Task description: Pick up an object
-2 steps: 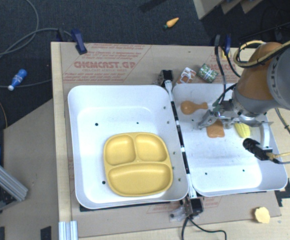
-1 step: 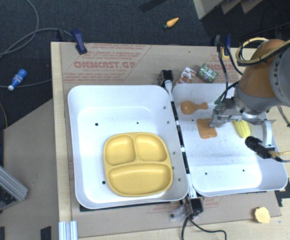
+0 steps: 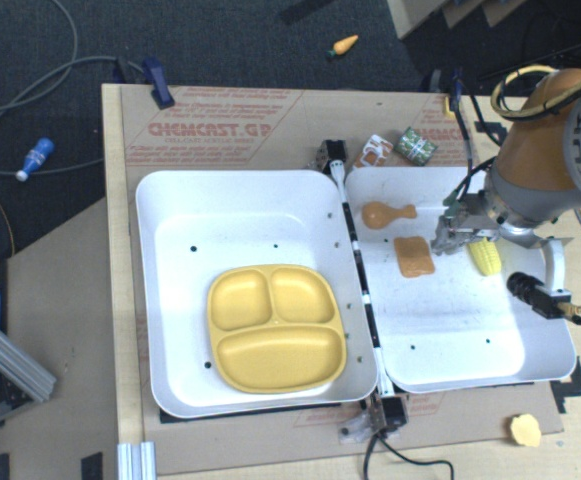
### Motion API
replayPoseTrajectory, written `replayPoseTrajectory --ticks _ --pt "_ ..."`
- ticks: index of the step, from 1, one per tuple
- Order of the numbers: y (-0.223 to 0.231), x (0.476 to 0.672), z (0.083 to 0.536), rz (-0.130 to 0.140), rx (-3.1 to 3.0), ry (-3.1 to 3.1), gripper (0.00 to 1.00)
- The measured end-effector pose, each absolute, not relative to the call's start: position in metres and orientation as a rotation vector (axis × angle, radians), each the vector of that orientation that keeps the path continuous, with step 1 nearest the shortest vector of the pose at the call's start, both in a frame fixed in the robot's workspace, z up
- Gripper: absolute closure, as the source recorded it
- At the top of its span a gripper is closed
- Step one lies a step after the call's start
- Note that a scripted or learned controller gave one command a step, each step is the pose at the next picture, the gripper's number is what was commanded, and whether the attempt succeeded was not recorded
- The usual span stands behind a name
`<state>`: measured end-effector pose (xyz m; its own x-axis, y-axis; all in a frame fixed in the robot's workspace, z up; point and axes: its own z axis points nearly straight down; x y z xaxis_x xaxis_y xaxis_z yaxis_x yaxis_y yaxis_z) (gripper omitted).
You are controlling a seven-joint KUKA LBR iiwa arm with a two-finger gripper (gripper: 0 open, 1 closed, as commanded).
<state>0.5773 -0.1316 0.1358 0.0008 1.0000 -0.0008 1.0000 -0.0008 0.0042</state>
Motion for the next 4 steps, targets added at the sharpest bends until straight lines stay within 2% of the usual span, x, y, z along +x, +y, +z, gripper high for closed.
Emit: replayPoseTrajectory --ticks 1,2,3,4 --pt "-0.131 0.577 0.133 0.002 2.221 2.22 0.0" --pt "-0.089 0.58 0.081 -0.004 2.222 2.23 0.0" --pt "-0.094 0.633 0.085 0.004 2.216 2.221 0.0" --pt "-0.105 0.628 0.085 -0.001 2.222 2.221 0.0"
